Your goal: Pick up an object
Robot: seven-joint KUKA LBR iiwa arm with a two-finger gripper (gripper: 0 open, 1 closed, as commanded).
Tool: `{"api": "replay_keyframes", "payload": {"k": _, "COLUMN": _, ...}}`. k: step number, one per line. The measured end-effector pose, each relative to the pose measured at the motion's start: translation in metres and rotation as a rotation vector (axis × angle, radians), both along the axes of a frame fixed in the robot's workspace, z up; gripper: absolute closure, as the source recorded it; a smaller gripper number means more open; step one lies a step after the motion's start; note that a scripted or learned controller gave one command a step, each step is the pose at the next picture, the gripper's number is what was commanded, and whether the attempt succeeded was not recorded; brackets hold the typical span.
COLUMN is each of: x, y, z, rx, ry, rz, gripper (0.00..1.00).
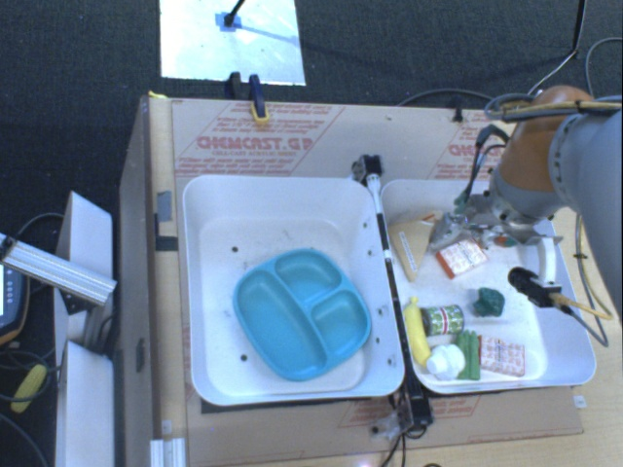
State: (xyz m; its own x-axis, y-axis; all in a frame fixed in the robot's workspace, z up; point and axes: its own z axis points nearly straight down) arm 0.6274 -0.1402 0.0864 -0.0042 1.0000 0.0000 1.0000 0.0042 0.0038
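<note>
My gripper [450, 230] hangs low over the far part of the right bin [574, 358], with the grey arm and its orange band reaching in from the right. Just below it lies a red and white packet [461, 258], close to the gripper's tip; whether they touch I cannot tell. A dark green lump [490, 303] sits further right. Along the bin's near side lie a yellow banana [416, 332], a small green-labelled can [444, 319], a white ball [447, 361], a green vegetable [471, 354] and a red-patterned packet [503, 356].
A pale beige strip [405, 252] leans by the right bin's left wall. The left bin [214, 222] holds a blue divided plate [303, 311]. A rod [382, 232] runs along the ridge between the bins.
</note>
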Motion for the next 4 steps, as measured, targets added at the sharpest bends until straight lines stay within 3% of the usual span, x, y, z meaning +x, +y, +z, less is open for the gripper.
{"api": "replay_keyframes", "payload": {"k": 1, "x": 0.001, "y": -0.001, "z": 0.011, "rx": -0.001, "ry": -0.002, "rz": 0.002, "gripper": 1.00}}
{"api": "replay_keyframes", "payload": {"k": 2, "x": 0.001, "y": -0.001, "z": 0.011, "rx": -0.001, "ry": -0.002, "rz": 0.003, "gripper": 0.00}}
{"api": "replay_keyframes", "payload": {"k": 3, "x": 0.042, "y": -0.025, "z": 0.027, "rx": -0.001, "ry": -0.001, "rz": 0.000, "gripper": 0.00}}
{"api": "replay_keyframes", "payload": {"k": 4, "x": -0.023, "y": -0.017, "z": 0.020, "rx": 0.000, "ry": 0.003, "rz": -0.002, "gripper": 0.00}}
